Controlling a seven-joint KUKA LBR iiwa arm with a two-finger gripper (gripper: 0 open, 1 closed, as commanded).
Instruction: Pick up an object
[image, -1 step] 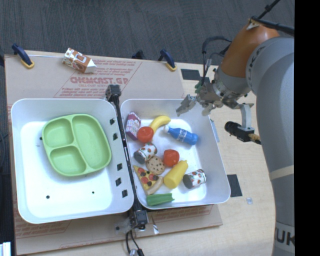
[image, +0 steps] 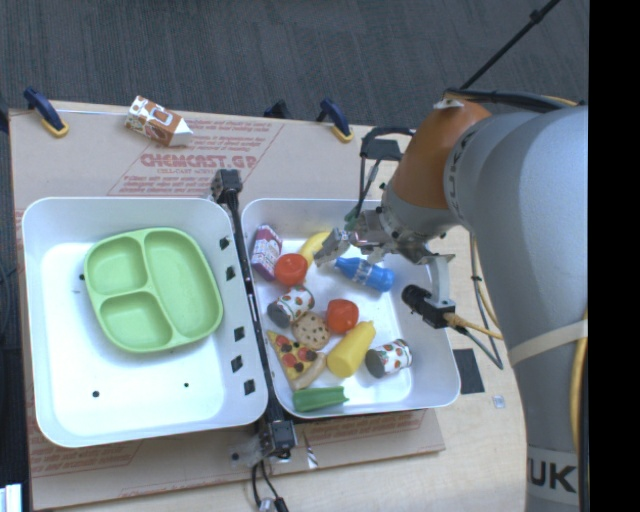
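From above, the bench (image: 330, 140) carries two white bins side by side. The left bin (image: 60, 380) holds a green divided plate (image: 152, 288), lying flat toward its upper half. The right bin (image: 435, 375) holds a heap of toy food. Near its upper left wall lies a purple can (image: 265, 248), with a red tomato (image: 291, 268) just beside it. A yellow banana (image: 316, 243) lies at the top, next to the hand. Below are a cookie (image: 311, 329), a second red ball (image: 342, 315), a yellow bottle (image: 351, 348), a pizza slice (image: 296, 359), a green piece (image: 320, 400) by the lower wall, and a small brown and white cup (image: 388, 357) on its side.

The grey arm (image: 520, 200) reaches in from the right, its orange band (image: 432, 150) over the upper edge of the right bin. The hand (image: 345, 240) hangs low in that bin, just above a blue bottle (image: 364, 272) that lies on its side, and close to the banana. Whether its fingers are spread or closed I cannot tell, and nothing clearly sits between them.

A small carton (image: 156, 120) lies on the bench behind the left bin, well apart from everything else.
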